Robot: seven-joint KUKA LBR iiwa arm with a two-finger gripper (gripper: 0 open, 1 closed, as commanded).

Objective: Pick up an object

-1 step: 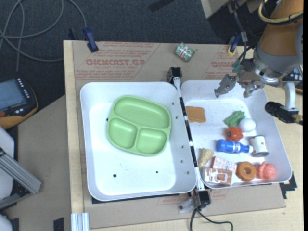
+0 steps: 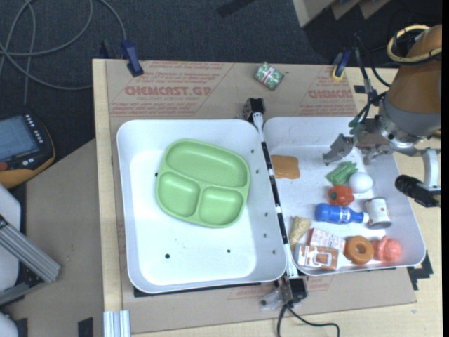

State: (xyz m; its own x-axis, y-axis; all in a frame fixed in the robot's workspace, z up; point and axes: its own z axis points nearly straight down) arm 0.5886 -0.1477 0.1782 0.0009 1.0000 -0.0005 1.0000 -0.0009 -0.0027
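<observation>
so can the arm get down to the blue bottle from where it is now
Probably yes. The gripper hovers over the back of the right bin, and the blue bottle lies uncovered nearer the front. The orange piece and white cup crowd it closely, though.

We took it for a robotics lab, a cardboard-covered bench point(image 2: 210, 83) held by blue clamps point(image 2: 130, 56), two white bins point(image 2: 140, 258) set side by side, loose cables point(image 2: 42, 20) on dark carpet, an aluminium rail point(image 2: 24, 251), a handheld controller point(image 2: 21, 142) at the left.
</observation>
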